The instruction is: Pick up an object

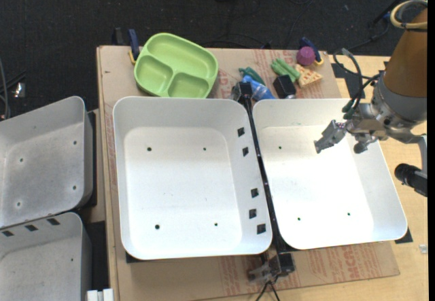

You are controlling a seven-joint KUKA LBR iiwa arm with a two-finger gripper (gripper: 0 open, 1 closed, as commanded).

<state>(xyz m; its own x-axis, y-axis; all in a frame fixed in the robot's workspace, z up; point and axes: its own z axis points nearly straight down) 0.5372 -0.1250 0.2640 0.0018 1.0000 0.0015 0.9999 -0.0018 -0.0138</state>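
Hand (331,136), grip state unclear, hangs over bare right bin (380,225); any closing there risks catching nothing.

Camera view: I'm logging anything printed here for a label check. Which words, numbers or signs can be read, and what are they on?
Nothing can be read with confidence.
Red lettering on the cardboard sheet under the bins, along its front edge: too blurred and skewed to read.
Red lettering on the same cardboard behind the bins, beside the green plate: partly covered, unreadable.
Black squares on the left bin: plain marks, no text.
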